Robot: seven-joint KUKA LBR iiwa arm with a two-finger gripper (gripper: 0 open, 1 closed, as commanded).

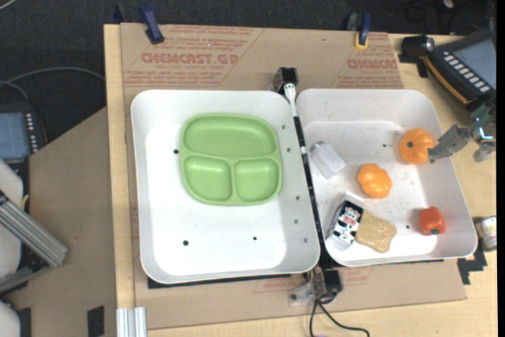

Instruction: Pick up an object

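Toast slice (375, 234) sits nearest in the right bin (394, 108), by the front wall, touching a small black-and-white packet (346, 222) on its left. Toy red pepper (430, 221) is just right of them, apart from both. Looks like all play food, so you can expect light, stiff, slick plastic; nothing fragile.

Mid bin: round orange fruit (375, 181), standing free. It will probably roll if you nudge it off centre. Take it across the widest part, straight down.

Further back: pale grey block (326, 158) near the dividing wall, and an orange pumpkin-shaped toy (416, 146) with a green stem, toward the right wall. Gripper (446, 146) reaches in from the right and sits just beside that pumpkin toy, maybe touching it. You can't tell from this angle whether the gripper is spread or closed, and nothing shows as held. Likely target is the pumpkin: the ribbed sides give some purchase, so close across the body below the stem, not on the stem.

Left bin (158, 193) holds a green divided plate (231, 158), well apart from the gripper. Too flat to grab easily, so skip it.

Far edge of the surface (237, 51): blue clamp (150, 23) and a yellow one (363, 34).
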